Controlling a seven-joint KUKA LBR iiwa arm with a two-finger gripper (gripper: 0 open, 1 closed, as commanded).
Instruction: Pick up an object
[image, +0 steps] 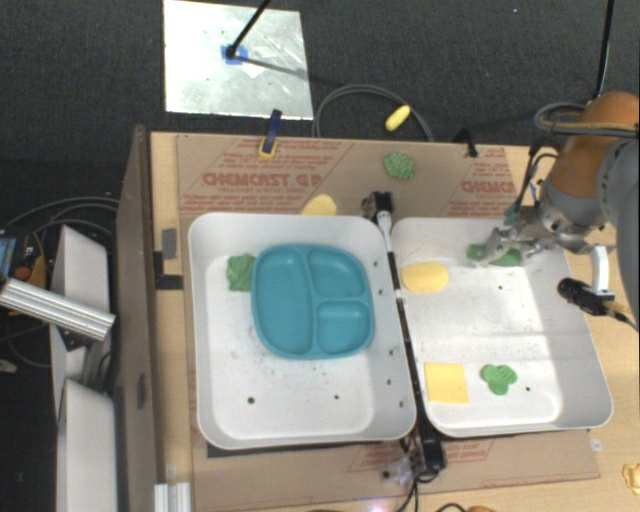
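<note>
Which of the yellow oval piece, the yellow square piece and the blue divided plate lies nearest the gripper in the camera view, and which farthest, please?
From the gripper, at the right bin's far edge:
1. Yellow oval piece, right bin, near the divider.
2. Yellow square piece, right bin, near edge.
3. Blue divided plate, left bin.

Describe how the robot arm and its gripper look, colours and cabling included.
The arm enters from the right of the camera view: a rounded grey body with an orange band above the wrist. Thin dark cables loop beside it. The gripper is a small metallic grey assembly with slim fingers, over the right white bin. A black part sticks out below the arm.
</note>
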